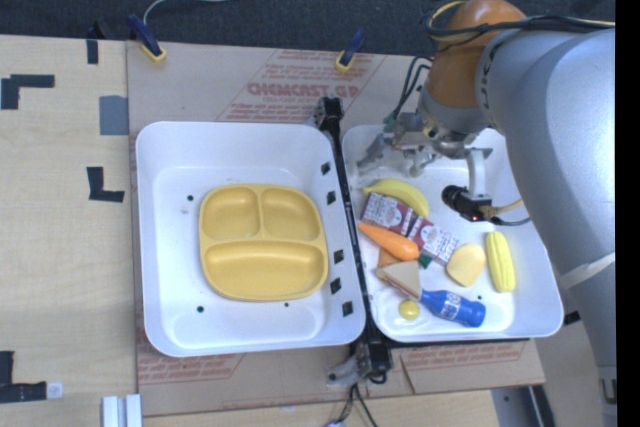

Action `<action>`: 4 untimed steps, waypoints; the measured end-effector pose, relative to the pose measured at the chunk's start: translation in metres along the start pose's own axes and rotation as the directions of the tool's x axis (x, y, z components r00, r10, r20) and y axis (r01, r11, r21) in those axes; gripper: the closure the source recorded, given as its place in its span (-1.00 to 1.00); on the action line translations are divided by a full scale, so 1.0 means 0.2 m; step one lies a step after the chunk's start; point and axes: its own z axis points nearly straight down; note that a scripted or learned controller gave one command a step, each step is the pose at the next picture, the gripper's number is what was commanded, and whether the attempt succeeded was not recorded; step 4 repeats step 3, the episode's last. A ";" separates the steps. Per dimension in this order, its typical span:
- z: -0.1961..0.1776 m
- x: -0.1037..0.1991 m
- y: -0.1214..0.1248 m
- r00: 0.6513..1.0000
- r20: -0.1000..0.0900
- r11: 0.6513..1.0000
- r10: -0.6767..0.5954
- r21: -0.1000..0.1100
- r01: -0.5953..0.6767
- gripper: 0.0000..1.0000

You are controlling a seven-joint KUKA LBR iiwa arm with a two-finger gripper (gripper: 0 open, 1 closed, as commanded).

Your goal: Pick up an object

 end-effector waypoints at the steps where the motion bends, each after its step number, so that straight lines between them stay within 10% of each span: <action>1: 0.05 -0.01 0.00 1.000 0.000 1.000 0.001 0.001 -0.001 -1.00; 2: 0.00 0.00 0.00 1.000 0.000 1.000 0.000 0.000 0.000 1.00; 3: -0.57 0.37 0.00 1.000 -0.003 1.000 -0.001 -0.001 0.001 1.00; 4: -0.57 0.37 0.00 1.000 -0.003 1.000 -0.001 -0.001 0.001 1.00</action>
